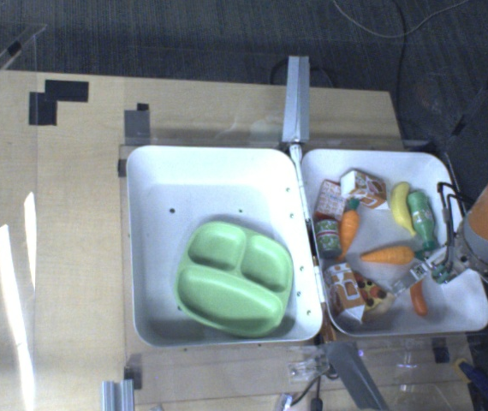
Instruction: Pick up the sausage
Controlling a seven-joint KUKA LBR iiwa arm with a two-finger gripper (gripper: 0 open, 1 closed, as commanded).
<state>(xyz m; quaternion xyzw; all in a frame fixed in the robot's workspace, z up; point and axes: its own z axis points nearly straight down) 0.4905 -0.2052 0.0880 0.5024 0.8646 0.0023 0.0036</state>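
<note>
- Gripper (421, 272) low in the right bin (475, 315), lower right of the frame; whether wide or narrow impossible to tell at this size.
- Sausage (418, 299) just below the gripper tip, near or touching, lying flat and slanted on the bin floor.
- Probably a light, stiff, smooth plastic toy; likely to roll, so best pinched across its middle.
- Carrot (389, 254) just left of the gripper, close enough to get in the way.
</note>
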